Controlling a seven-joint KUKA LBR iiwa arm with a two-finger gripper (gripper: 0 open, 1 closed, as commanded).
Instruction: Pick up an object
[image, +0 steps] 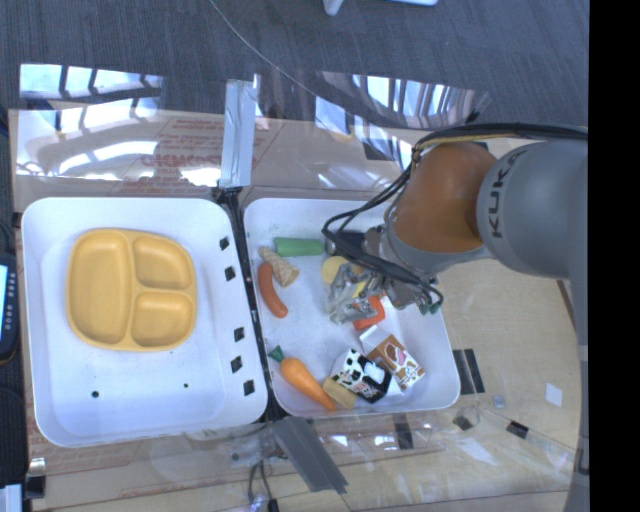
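Gripper (350, 295) is lowered into the right bin (300, 215) at frame centre-right, over a yellow toy (334, 269); its grasp state cannot be determined.

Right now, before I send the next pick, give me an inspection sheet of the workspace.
Surface: bench with left bin and right bin side by side.
Job's things: in the right bin, carrot, sausage, green block, cow-print item, brown packet.
Clutter: yellow tray in the left bin.
Grippers: end effector low over the right bin's middle; finger state unclear.
Cables: black cables along the wrist.
Surroundings: dark carpet.
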